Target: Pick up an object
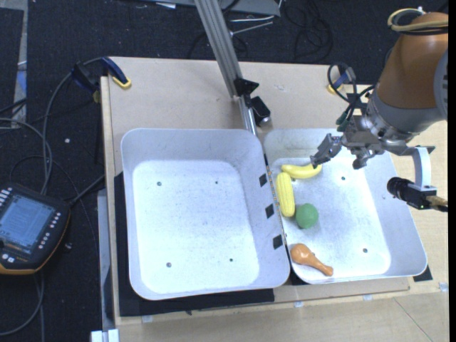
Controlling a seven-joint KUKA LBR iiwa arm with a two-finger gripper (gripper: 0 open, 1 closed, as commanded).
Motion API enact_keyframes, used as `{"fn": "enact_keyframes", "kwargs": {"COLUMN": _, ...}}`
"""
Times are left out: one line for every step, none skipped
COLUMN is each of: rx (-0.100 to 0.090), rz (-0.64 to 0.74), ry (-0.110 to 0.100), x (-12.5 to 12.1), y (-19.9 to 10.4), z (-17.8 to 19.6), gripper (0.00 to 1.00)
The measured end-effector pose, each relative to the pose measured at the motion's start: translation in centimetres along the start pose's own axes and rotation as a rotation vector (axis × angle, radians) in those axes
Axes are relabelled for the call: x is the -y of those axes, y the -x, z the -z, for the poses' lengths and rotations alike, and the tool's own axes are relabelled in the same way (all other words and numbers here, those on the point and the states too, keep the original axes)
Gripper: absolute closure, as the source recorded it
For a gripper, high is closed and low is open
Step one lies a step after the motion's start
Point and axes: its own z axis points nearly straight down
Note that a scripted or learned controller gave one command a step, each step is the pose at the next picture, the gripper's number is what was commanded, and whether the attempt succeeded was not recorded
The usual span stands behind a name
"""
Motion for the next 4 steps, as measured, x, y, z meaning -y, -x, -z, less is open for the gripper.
{"fn": "enact_keyframes", "kwargs": {"rx": 0.000, "rz": -0.001, "ry": -0.005, "x": -0.3, "y": 0.9, "z": -5.1, "gripper": 0.00}}
{"fn": "enact_keyframes", "kwargs": {"rx": -0.001, "rz": 0.000, "ry": -0.006, "x": -0.5, "y": 0.6, "z": -11.4, "gripper": 0.00}}
{"fn": "enact_keyframes", "kwargs": {"rx": 0.003, "rz": -0.002, "ry": 0.007, "x": -0.7, "y": 0.7, "z": -14.6, "gripper": 0.00}}
{"fn": "enact_keyframes", "kwargs": {"rx": 0.000, "rz": -0.001, "ry": 0.002, "x": -0.6, "y": 0.6, "z": -13.9, "gripper": 1.00}}
